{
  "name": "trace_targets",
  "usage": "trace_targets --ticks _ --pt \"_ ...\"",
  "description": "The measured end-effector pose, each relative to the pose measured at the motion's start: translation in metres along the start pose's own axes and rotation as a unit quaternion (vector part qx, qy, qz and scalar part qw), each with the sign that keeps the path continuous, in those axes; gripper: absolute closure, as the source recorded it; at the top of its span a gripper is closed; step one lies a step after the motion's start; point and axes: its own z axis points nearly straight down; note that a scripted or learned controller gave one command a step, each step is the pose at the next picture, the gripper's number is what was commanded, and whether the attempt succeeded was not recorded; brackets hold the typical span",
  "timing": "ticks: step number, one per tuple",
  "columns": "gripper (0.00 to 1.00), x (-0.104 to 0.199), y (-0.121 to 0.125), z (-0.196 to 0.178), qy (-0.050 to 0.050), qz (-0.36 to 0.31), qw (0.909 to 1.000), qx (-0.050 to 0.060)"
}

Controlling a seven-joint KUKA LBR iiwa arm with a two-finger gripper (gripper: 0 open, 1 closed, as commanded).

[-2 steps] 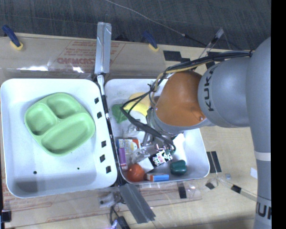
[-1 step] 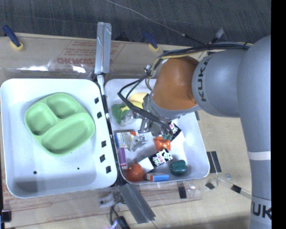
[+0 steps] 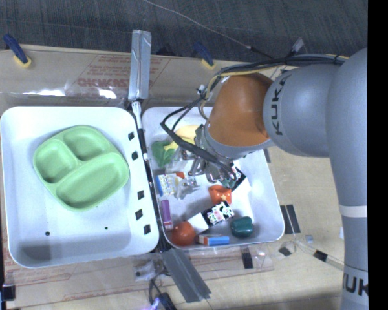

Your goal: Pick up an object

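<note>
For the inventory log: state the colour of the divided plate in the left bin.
Light green; the divided plate shows clearly in the camera view.

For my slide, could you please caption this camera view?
Arm's gripper low in the toy-filled right bin; green plate in left bin.

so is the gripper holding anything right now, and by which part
It cannot be told: the gripper is low among the clutter in the right bin, and the arm's wrist hides what lies between its tips.

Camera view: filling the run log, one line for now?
arm over right bin | gripper among clutter | plate in left bin
</note>
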Motion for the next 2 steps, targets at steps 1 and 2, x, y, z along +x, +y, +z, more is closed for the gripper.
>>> trace_targets --ticks 1,2 --pt "1.0 -0.047 -0.004 -0.093 -0.003 0.065 0.9979 0.001" --pt "1.0 -0.012 -0.063 -0.039 0.003 0.049 0.9988 0.0"
